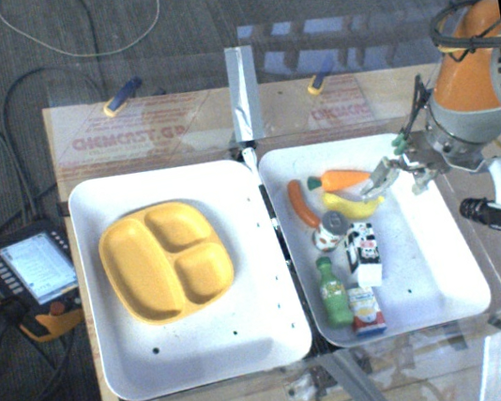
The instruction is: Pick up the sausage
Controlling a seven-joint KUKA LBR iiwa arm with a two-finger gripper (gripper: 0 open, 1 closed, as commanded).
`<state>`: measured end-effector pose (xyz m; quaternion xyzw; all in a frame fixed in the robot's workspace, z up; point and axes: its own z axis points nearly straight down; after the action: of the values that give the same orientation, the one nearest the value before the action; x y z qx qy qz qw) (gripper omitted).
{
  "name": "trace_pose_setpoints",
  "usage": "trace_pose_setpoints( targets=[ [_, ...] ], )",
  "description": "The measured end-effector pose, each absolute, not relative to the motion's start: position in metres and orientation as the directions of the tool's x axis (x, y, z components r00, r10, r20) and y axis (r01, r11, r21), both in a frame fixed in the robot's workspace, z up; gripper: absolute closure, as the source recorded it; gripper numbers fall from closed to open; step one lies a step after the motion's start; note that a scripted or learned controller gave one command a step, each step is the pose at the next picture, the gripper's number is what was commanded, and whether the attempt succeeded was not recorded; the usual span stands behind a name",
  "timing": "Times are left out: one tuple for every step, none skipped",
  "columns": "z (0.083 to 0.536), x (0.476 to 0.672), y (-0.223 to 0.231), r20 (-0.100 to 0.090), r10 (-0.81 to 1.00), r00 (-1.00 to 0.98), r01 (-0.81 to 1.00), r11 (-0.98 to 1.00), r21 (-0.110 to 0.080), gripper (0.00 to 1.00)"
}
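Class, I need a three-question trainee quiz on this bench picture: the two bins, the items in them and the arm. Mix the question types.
1. True or false: the sausage lies in the right bin.
2. What sits in the left bin? A) yellow divided tray B) green bottle C) carrot
3. The gripper is over which fruit?

Key: 1 true; 2 A; 3 the banana.
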<state>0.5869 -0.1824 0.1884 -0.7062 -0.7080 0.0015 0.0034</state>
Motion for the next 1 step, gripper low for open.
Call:
trace_pose_setpoints(
  targets=[
    [0.1159, 0.6075, -0.1120, -0.005, 0.998, -0.064, 0.998, 0.064, 0.011, 0.00]
  ],
)
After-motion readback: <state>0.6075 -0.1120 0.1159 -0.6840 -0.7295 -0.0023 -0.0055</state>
